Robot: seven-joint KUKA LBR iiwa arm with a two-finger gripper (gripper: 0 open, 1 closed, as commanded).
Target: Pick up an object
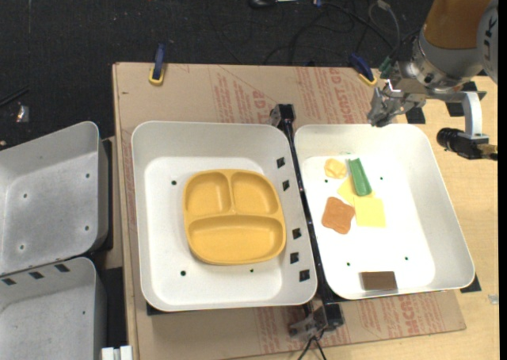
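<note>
Black floor around the bench [198, 85], gripper [383, 115] hovering over the right bin's [444, 216] far edge, can't tell its state, green stick [360, 177] lying among yellow and orange bits inside.

One fixed camera looks down aslant over both bins [158, 144].

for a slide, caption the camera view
Gripper above the right bin's far edge; green block and food pieces inside; yellow tray in left bin.
</note>
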